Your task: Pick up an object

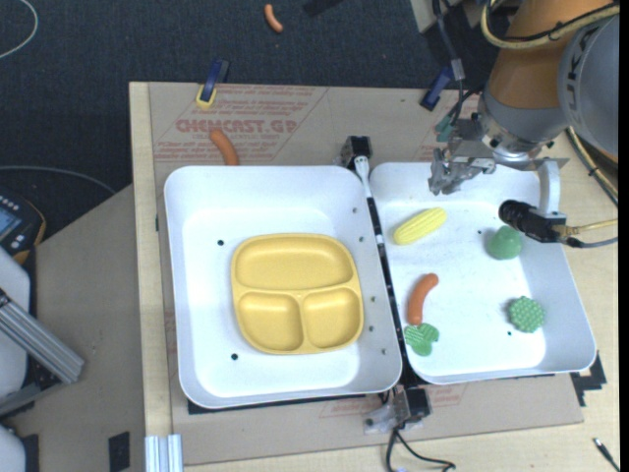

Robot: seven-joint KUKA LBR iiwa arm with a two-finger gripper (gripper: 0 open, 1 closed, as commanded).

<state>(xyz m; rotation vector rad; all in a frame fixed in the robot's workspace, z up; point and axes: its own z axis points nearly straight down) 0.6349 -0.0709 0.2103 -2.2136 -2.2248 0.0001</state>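
Open floor lies between corn [420,225], sausage [421,297] and green toys [527,313].

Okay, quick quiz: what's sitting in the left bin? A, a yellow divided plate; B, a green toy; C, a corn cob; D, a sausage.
A: the yellow divided plate lies in the left bin, while the corn cob, sausage and green toys lie in the right bin.
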